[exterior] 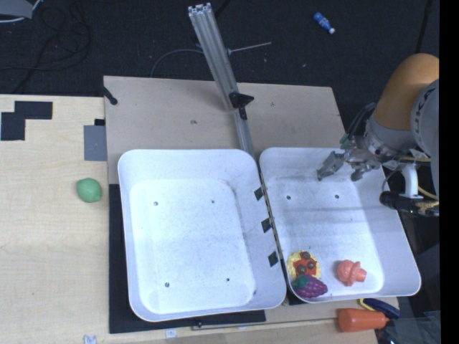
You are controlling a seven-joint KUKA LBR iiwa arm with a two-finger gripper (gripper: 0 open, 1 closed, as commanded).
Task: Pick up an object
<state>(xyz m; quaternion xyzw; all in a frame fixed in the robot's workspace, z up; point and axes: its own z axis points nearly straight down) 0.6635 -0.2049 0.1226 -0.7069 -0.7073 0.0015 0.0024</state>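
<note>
Camera view: two shallow white plastic bins (190, 167) sit side by side on the bench (43, 213). Two lumpy toys, a pink one (351, 271) and a yellow-purple one (307, 273), lie at the right bin's near edge, well apart from the jaws (343, 167) (spread, holding nothing) over its far end.

Robotics lab: KUKA arm (401, 102) beside two white bins (193, 165) on bench, loose cables (64, 20) on floor behind.
</note>
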